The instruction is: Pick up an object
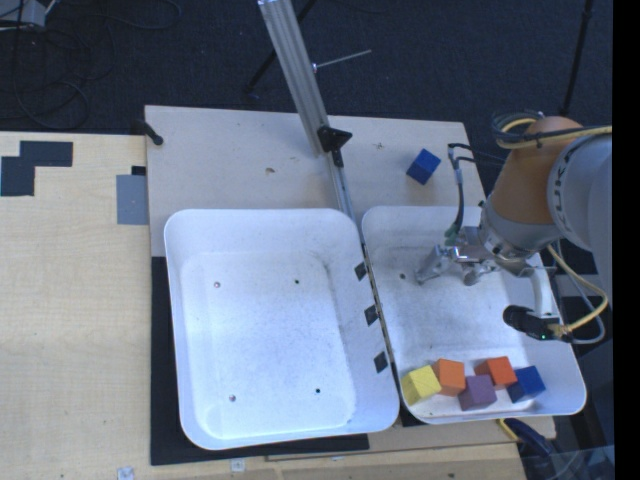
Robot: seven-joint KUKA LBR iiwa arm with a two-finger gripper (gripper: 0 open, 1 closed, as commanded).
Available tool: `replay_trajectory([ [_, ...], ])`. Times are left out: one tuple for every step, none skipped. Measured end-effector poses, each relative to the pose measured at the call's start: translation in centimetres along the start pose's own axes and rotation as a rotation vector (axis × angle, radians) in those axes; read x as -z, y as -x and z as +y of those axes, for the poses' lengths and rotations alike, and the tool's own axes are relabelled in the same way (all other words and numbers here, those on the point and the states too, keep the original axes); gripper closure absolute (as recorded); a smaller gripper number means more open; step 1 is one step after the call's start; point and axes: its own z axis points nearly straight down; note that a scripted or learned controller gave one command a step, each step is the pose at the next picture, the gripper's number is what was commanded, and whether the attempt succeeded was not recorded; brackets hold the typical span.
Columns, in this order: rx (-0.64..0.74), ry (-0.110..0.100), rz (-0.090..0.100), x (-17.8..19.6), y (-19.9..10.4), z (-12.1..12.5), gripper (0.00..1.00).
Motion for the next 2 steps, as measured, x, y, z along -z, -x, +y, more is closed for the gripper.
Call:
replay_trajectory([
  [0.001,0.004,-0.001,0.32,-0.81,-4.43,0.00],
  [0.000,0.005,-0.001,0.31,-0.78,-4.32,0.00],
])
